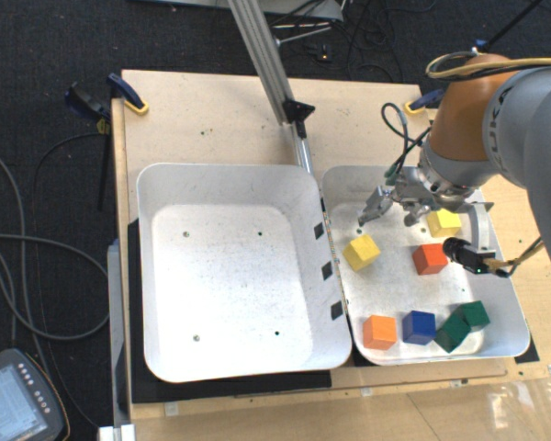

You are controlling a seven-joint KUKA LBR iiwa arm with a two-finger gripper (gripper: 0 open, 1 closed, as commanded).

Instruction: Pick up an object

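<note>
the jaws (392,209) hang spread and empty above the right bin (349,187), just up-right of the yellow cube (361,252), so no object is grasped yet; descent, closing and lift remain.

Beneath me a pale worktop (220,122) sits on dark carpet (46,35), black cables (18,246) trailing across the floor.
</note>
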